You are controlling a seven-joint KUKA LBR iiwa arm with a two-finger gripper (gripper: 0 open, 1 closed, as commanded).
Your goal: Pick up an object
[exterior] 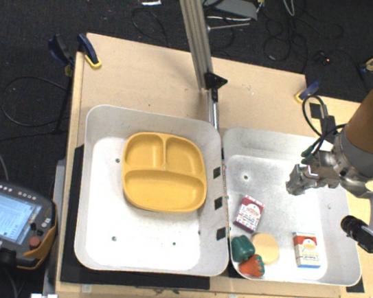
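Four small items sit low in the right-hand white bin [342, 224]: nearest the front edge, a green and red pepper-shaped toy [247, 255], with a pale tan round disc [266, 246] touching it at its upper right. Over to the right, well apart, a small red-and-white carton [306, 251] lies flat. Further back, a red-and-white box [248, 214] lies just above the disc. Beyond all of them, the grey two-finger gripper [298, 182] hangs over bare bin floor, up and to the right of that box, touching nothing; whether its fingers are parted, I cannot tell. Left bin [100, 167]: a yellow plastic divided plate [165, 173], resting flat.
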